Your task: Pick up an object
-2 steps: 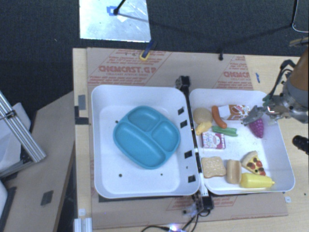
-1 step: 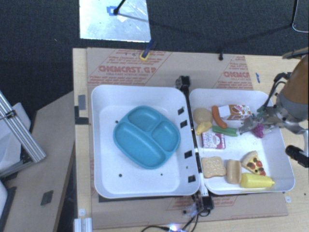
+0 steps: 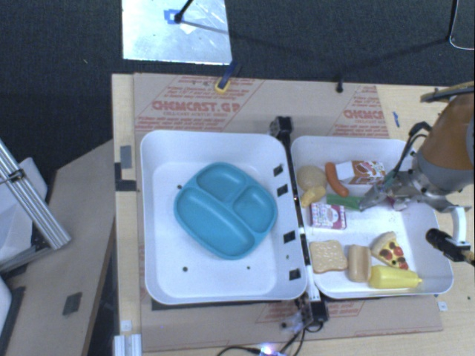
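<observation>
Two white bins are seen on the bench. The left bin (image 3: 159,221) carries one blue divided plate (image 3: 225,209), placed near its middle. The right bin (image 3: 438,262) carries all the toy food.

The arm (image 3: 454,150) is reached in over the right edge of the right bin, and the gripper (image 3: 377,196) is lowered near the middle of this bin. Whether it is open or closed cannot be told.

One green piece (image 3: 350,202) is found just beside the gripper tip, toward the left edge. One carton (image 3: 360,171) and one sausage (image 3: 336,185) are placed behind it, near the far edge. One pink packet (image 3: 328,216) is located nearby on the left. One potato (image 3: 311,176) and one small yellow piece (image 3: 313,196) are kept at the left edge. Along the near edge, one yellow bottle (image 3: 393,277), one toast (image 3: 327,255), one bun (image 3: 359,262) and one pizza slice (image 3: 389,249) are counted.
</observation>
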Robot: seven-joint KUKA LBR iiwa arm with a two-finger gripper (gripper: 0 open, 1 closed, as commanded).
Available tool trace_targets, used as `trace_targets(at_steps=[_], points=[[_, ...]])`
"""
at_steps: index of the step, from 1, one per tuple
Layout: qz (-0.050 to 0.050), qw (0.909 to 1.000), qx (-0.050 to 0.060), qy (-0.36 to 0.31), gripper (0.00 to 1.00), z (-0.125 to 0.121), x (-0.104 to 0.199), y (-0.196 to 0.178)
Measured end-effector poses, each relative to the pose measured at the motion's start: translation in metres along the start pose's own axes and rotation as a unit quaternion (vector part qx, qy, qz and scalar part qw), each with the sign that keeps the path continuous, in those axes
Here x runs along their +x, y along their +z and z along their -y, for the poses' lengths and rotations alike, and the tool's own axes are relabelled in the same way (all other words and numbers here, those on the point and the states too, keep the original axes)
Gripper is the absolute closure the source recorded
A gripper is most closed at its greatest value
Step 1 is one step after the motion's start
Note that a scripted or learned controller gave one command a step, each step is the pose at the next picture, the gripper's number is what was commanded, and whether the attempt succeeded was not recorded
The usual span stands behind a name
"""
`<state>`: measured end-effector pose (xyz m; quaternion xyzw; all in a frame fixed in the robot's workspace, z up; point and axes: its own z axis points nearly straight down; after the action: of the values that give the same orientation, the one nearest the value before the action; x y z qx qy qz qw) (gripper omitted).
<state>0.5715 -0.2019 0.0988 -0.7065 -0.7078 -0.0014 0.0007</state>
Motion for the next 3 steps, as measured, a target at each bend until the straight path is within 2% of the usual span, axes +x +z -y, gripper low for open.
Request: trace_targets(at_steps=[1,2,3], points=[[0.000,1.0000,-0.001,-0.001,0.00,-0.003,0.002,0.012],[0.001,1.0000,-0.005,0.000,1.00,-0.005,0.001,-0.001],[0.003,1.0000,-0.004,-0.001,1.00,-0.007,0.003,-0.066]])
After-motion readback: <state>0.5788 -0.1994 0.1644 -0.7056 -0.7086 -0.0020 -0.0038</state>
